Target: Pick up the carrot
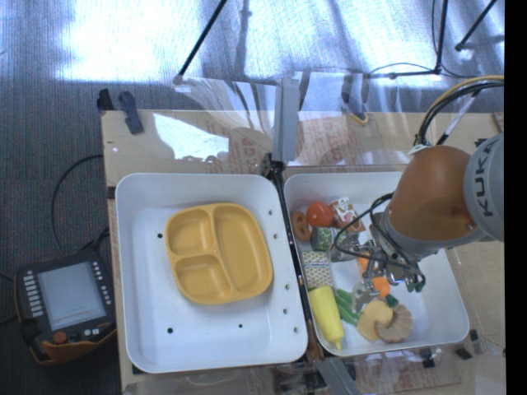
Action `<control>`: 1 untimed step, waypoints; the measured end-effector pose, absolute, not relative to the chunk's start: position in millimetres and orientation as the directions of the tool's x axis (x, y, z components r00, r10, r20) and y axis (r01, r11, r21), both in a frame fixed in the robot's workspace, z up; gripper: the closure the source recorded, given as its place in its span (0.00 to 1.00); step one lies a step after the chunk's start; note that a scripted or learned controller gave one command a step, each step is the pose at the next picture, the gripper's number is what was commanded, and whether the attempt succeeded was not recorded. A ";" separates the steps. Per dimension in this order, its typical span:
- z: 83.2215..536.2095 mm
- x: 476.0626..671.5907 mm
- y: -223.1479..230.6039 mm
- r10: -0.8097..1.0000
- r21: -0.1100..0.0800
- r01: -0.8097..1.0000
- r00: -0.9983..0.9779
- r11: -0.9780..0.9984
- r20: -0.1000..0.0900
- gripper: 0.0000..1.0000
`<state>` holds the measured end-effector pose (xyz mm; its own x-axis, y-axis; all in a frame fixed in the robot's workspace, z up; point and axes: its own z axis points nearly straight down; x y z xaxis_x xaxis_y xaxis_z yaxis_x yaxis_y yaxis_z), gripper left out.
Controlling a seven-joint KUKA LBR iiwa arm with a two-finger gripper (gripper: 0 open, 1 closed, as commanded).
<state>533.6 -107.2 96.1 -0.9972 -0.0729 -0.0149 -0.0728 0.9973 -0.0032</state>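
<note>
Arm: grey KUKA arm (445,196) with an orange band, reaching in from the right over the right bin (457,303).
Tool: the tool (385,274) sits low among the toy food in the right bin. Its state cannot be told from this view; the wrist and cabling hide most of it.
Carrot: the carrot (378,285) is judged to be the small orange piece directly under the tool, with a second orange sliver just above it near the tool body. It lies in the middle of the right bin, touching or nearly touching the green pieces (350,303) to its left.
Neighbours: a yellow corn cob (327,313) near the bin's left wall, a tan biscuit-like item (394,323) just below the carrot, a red tomato (319,215) and a small printed packet (346,212) toward the far end.
Left bin: the left bin (140,220) carries a yellow divided plate (218,252); not involved in this step.
Step in hand: judged to be the descent or closure on the carrot.
Technique: centre the tool over the carrot's width, straddling it across its narrow axis, not along its length.
Technique, clearance: keep clear of the green pieces and the biscuit-like item, so only the carrot is caught.
Technique, lift: raise straight up and slowly; confirm orange shows in the tool before travelling.
Risk: crowding is tight, so a neighbour may be pinched or the carrot nudged aside.
</note>
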 end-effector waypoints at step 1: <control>106.6 534.5 -104.3 -0.080 -0.003 -0.080 -0.997 0.997 -0.013 1.00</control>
<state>534.5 -104.3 106.6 -0.9967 -0.0804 -0.0134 -0.0803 0.9968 -0.0025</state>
